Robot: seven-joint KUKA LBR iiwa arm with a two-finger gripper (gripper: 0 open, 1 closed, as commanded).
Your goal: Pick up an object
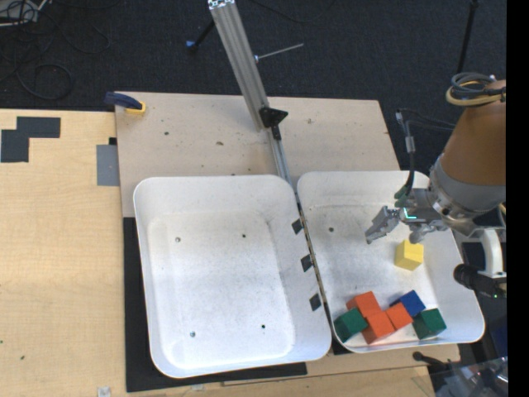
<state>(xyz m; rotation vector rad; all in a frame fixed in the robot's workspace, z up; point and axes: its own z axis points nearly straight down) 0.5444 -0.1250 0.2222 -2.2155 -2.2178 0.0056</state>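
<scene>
My gripper [397,228] hangs over the right bin [347,197], its two grey fingers spread apart with nothing between them. A yellow cube [408,255] lies just below and to the right of the fingertips, apart from them. Near the bin's front edge sits a cluster of blocks: an orange block [370,313], a second orange block [398,315], a blue block [412,301], a green block [350,324] and another green block [429,323].
The left bin [215,271] lies beside the right one, with black clips along the shared rim. A slanted aluminium bar [244,56] rises from the bench behind the bins. The arm's orange band [478,151] fills the right side.
</scene>
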